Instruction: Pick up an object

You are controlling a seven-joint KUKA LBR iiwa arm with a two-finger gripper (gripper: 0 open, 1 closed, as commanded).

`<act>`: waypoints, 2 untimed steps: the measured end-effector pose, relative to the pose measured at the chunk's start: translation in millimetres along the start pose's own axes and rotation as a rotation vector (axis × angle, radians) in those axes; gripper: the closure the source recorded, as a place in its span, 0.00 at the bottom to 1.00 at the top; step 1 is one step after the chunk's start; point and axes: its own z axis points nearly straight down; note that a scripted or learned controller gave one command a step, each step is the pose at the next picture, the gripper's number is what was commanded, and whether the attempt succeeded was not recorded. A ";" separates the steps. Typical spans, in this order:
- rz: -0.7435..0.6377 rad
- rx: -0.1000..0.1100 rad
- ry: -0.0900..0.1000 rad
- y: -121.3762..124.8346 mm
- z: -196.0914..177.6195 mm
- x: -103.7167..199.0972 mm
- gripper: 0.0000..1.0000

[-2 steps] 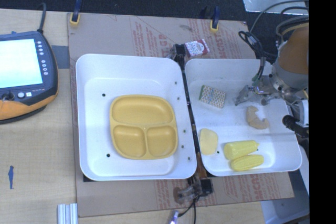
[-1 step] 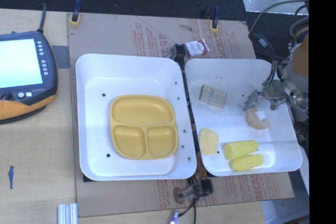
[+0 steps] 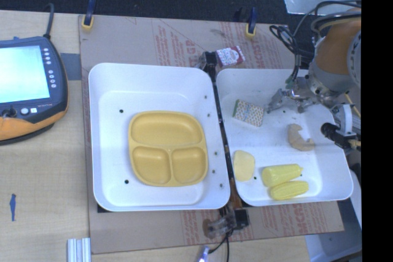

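- The grey arm with an orange band (image 3: 336, 49) reaches in from 3 o'clock, its metal pincer (image 3: 288, 97) low over the 12 o'clock part of the right shallow white bin (image 3: 331, 190).
- Whether the pincer's fingers are apart or together cannot be told; nothing shows between them.
- A small square speckled green-and-white packet (image 3: 248, 112) lies just beside the pincer at its 8 o'clock.
- A tan curved bread-like piece (image 3: 300, 138) lies at the pincer's 5 o'clock, apart from it.
- A pale yellow block (image 3: 244, 165) lies near the bin's 8 o'clock wall.
- Two yellow corn-cob-shaped toys (image 3: 282, 174) (image 3: 288, 190) lie side by side at the bin's 6 o'clock.
- The left shallow white bin (image 3: 104, 132) holds a yellow plastic three-compartment tray (image 3: 167, 148).
- A black-and-orange handheld control pendant with a lit screen (image 3: 27, 86) rests on the wooden tabletop (image 3: 43, 193) at 9 o'clock.
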 end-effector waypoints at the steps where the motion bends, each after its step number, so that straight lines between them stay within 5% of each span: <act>1: 0.003 0.000 0.000 -44.4 -47.6 10.8 0.00; 2: 0.001 0.002 -0.001 -71.1 0.5 -17.1 0.00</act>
